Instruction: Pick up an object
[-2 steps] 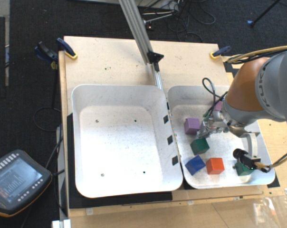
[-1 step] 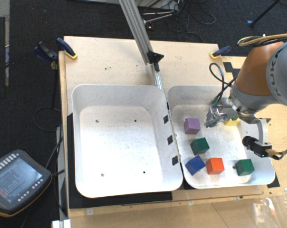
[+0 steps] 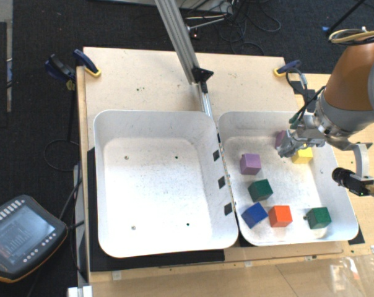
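The right bin holds several blocks: a purple cube, a dark green cube, a blue cube, an orange cube and a green cube. A yellow block lies at the back of the bin, partly hidden under the arm's wrist. A small mauve piece shows just left of the gripper. My gripper hangs low over the back right of that bin, right beside the yellow block.
The left bin sits beside the right one, sharing a raised middle wall. A slanted metal pole crosses above the bench's back. Clamps mark the bench's back corners. A teach pendant lies at the lower left, off the bench.
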Tool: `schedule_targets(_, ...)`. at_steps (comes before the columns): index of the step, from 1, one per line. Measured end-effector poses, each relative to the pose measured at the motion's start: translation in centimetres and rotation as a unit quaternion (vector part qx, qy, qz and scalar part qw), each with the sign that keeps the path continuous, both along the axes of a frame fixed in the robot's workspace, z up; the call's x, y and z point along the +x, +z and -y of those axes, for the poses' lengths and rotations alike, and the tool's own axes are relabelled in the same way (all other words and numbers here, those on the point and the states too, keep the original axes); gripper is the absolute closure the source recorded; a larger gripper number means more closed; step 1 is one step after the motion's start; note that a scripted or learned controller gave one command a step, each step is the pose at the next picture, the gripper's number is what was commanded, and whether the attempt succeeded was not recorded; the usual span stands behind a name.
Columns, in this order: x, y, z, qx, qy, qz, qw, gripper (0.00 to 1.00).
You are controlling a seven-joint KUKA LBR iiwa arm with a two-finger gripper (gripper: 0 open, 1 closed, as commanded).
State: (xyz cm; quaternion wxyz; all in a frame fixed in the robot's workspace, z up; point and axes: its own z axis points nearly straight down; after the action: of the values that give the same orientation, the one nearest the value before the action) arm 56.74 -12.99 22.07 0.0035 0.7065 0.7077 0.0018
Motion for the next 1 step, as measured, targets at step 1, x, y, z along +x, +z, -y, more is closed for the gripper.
schedule_targets(1,0.08,0.38,-0.01,0.0007,0.0,-0.003,1.0,1.0)
